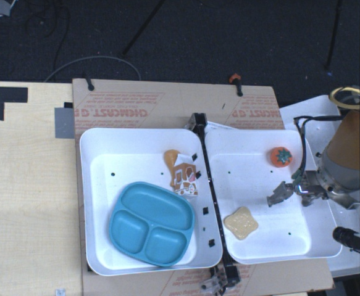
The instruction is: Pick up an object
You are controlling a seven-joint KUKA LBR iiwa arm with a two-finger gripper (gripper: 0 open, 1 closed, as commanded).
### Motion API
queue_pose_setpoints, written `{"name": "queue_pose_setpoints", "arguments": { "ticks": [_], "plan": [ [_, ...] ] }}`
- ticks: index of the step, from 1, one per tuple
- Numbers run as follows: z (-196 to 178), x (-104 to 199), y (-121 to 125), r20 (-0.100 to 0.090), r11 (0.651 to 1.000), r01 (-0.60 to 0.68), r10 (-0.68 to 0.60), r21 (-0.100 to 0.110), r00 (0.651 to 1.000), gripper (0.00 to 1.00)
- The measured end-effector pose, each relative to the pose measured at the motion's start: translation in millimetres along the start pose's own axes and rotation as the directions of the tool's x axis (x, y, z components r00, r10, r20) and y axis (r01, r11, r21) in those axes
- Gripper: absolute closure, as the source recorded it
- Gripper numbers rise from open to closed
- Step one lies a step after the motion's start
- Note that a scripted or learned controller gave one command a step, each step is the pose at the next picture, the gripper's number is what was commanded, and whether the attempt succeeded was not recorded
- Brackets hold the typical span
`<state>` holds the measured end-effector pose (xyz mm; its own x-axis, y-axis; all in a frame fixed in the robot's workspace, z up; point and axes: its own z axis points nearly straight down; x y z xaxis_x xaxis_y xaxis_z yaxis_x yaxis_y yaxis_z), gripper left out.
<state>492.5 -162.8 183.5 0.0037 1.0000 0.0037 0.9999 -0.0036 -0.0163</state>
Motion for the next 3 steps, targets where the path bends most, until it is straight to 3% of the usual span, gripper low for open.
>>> {"name": "queue_pose_setpoints", "arguments": {
  "ticks": [1, 3],
  "plan": [
    [-6, 0, 3, 0.002, 1.000, 0.003, -0.003, -0.012, 1.000, 0.00],
    [91, 4, 9, 0.001, 1.000, 0.002, -0.002, -0.013, 1.000, 0.00]
  ]
}}
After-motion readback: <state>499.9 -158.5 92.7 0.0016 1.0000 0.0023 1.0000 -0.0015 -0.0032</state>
